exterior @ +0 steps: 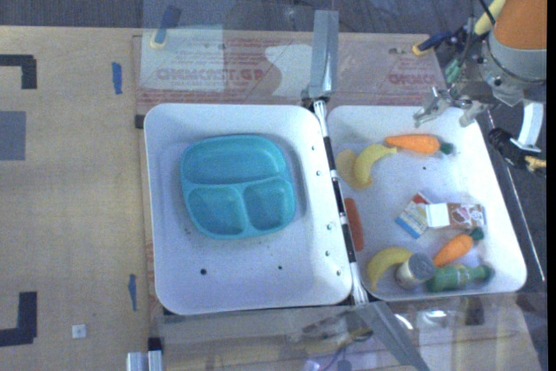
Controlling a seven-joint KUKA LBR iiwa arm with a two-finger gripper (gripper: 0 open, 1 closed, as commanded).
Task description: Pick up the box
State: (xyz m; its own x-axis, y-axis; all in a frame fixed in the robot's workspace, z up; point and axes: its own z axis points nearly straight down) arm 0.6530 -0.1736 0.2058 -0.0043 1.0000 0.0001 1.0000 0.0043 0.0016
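- The arm (pixel 521 13) enters from the upper right of the frame, and its gripper (pixel 452 104) hangs over the upper right corner of the right bin (pixel 512 226).
- The jaws seem to stand apart, with nothing between them; they are thin and small in the picture, so this is a careful reading.
- The box (pixel 439 215) lies flat in the right bin, a little below the middle, with a blue end on the left and a reddish end on the right.
- An orange carrot (pixel 415 143) lies in the upper part of this bin, near the gripper, and a banana (pixel 369 163) is to its lower left.
- Just below the box, a second carrot (pixel 454 249) touches or almost touches its right end; a green bottle (pixel 456 276), a small jar (pixel 411 271) and another banana (pixel 385 261) crowd the lower edge.
- The left bin (pixel 165 274) holds a blue tray (pixel 239 185) with compartments.
- In my judgement the task is at the approach step: the box is not yet grasped and the gripper is well apart from it.
- The next move calls for travelling toward the lower left, over the box, then descending with the jaws across its short side.
- The risk, I think, is catching the second carrot together with the box.
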